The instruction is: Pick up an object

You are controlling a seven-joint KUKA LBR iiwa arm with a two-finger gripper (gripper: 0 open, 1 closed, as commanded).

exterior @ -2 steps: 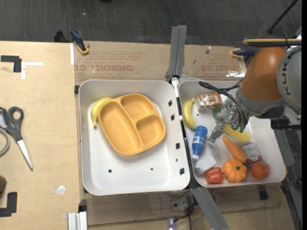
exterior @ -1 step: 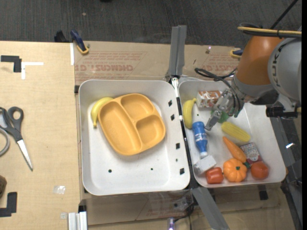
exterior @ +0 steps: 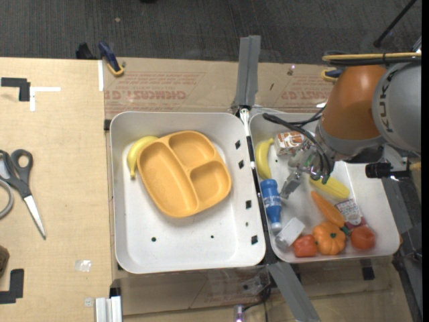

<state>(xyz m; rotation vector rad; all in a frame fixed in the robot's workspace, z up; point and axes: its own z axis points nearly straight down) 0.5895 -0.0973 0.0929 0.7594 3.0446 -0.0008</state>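
Note:
My gripper (exterior: 295, 180) hangs low in the right bin (exterior: 387, 213), under the orange wrist band (exterior: 358, 102). It sits just right of a blue bottle (exterior: 271, 203) and left of a yellow piece (exterior: 333, 188). A carrot (exterior: 326, 208) lies below the yellow piece. A small orange pumpkin (exterior: 328, 239) rests at the front between two red tomatoes (exterior: 305, 245) (exterior: 362, 237). A white block (exterior: 291, 231) lies near the bottle's lower end. A banana (exterior: 263, 158) lies along the bin's left wall, with a snack packet (exterior: 289, 141) beside it. I see nothing held.
The left bin (exterior: 120, 180) holds a yellow divided plate (exterior: 184, 173) with a banana (exterior: 137, 153) tucked behind its left edge. Scissors (exterior: 25, 186) lie on the wooden bench at the far left. A small labelled packet (exterior: 350, 211) lies right of the carrot.

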